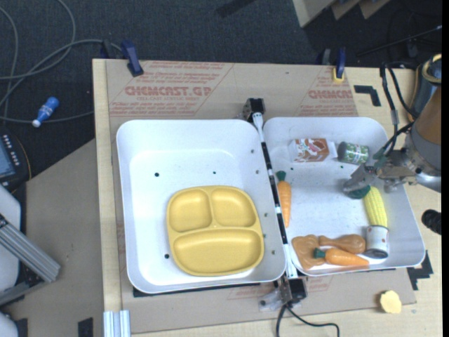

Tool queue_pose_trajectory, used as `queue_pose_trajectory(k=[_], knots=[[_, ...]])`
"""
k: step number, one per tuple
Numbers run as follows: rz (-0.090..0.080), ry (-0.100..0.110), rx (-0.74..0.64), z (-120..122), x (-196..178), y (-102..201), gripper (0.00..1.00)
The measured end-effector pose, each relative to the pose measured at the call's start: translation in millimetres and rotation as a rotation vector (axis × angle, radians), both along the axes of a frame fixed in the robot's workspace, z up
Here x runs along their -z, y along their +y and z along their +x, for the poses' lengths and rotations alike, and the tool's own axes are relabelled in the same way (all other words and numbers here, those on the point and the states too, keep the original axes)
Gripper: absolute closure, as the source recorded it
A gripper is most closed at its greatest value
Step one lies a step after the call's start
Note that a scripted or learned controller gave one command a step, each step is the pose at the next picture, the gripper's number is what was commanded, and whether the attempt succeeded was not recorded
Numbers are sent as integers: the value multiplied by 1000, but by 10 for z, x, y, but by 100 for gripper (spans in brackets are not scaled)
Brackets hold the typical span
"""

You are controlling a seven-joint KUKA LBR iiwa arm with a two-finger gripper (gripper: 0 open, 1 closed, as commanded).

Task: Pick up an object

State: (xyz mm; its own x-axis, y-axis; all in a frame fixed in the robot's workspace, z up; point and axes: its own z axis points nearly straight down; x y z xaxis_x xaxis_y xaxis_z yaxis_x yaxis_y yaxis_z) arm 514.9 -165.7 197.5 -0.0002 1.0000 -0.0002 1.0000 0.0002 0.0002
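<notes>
Hovering fingers (pixel 359 181), corn cob (pixel 376 207) just beside, right bin (pixel 330 128)

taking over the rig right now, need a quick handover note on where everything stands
Gripper: low in the right bin, just above the corn cob; nothing visibly between the jaws, and whether they are open or shut can't be told.
Right bin: snack packet and green can at the back, carrot by the divider, chicken drumstick, second carrot and small tin at the front.
Left bin: yellow divided plate.
Done: nothing lifted.
Left: grasp and raise one object; the corn is nearest.
</notes>
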Motion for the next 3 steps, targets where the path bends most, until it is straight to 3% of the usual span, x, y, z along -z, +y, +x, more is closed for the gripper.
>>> queue_pose_trajectory(k=[1, 2, 3], knots=[[0, -3, -4, 693, 1180, 65, 0], [15, 5, 0, 1212, 1124, -549, 0], [-5, 43, -8, 1362, 1172, 172, 0]])
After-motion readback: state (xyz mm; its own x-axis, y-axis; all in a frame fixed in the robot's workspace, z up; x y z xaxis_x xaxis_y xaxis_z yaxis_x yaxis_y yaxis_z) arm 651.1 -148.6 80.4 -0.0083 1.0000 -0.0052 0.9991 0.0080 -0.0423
